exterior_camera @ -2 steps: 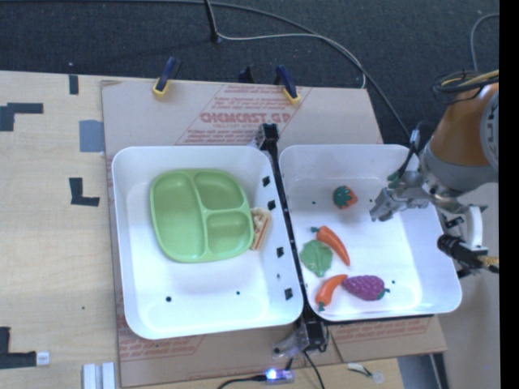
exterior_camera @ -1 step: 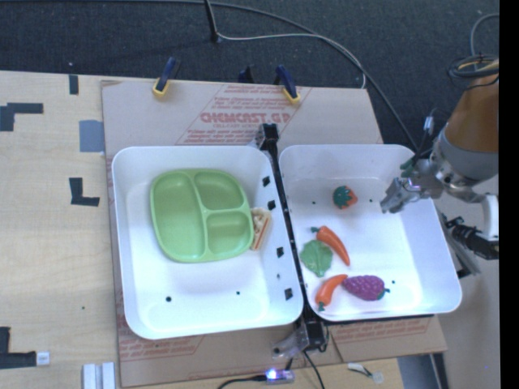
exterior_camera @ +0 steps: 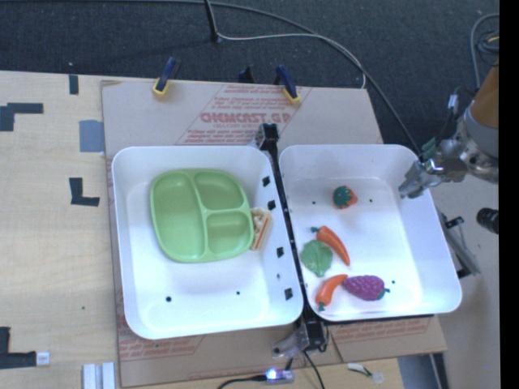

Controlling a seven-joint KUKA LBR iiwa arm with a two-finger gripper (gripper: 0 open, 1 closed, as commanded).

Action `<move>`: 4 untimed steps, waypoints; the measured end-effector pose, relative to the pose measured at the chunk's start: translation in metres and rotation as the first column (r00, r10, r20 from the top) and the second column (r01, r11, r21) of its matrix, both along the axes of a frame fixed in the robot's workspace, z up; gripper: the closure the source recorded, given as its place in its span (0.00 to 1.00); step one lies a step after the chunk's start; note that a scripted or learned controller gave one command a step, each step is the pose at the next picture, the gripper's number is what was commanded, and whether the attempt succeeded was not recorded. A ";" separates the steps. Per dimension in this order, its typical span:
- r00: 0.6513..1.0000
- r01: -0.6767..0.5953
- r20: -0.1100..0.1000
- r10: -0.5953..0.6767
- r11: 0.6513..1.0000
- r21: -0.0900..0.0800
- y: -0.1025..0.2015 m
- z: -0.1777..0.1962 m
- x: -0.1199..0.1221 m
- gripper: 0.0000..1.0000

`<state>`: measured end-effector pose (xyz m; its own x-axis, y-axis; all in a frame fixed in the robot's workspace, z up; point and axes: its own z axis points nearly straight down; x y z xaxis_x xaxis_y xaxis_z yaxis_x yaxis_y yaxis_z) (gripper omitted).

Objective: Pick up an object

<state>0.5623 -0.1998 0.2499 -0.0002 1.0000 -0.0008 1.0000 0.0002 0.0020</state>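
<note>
Reaching in from the right, the arm (exterior_camera: 486, 128) carried its gripper (exterior_camera: 412, 182) over the far right rim of the right bin (exterior_camera: 422, 241); whether the gripper stood spread or pressed together could not be told, and nothing was seen between its tips. Five toy foods lay in the right bin, all to the left of and nearer than the gripper. The strawberry (exterior_camera: 345, 196), red with a green cap, lay closest to the gripper, yet apart from it, on the far half of the bin floor. The upper carrot (exterior_camera: 333, 242) lay at a slant near the bin's middle, its lower side touching or just beside the green vegetable (exterior_camera: 316, 258). The lower carrot (exterior_camera: 328, 289) lay near the bin's near edge, just beside the purple grapes (exterior_camera: 365, 286) on its right; these two lay well apart from the gripper. The left bin (exterior_camera: 146, 298) held a green divided plate (exterior_camera: 201, 214), with a pale tan piece (exterior_camera: 260, 227) at the plate's right rim, against the wall shared by the two bins. Both bins rested on a cardboard sheet (exterior_camera: 235, 116), held at its far edge by two blue and yellow clamps (exterior_camera: 165, 78). A black cable (exterior_camera: 308, 35) ran across the dark floor beyond the bench.
</note>
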 end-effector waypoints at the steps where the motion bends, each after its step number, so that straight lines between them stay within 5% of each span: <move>1: 1.000 0.000 -0.002 0.000 1.000 0.001 0.000 0.031 0.001 1.00; 4: 1.000 -0.004 -0.006 0.004 1.000 0.002 0.139 -0.012 0.015 1.00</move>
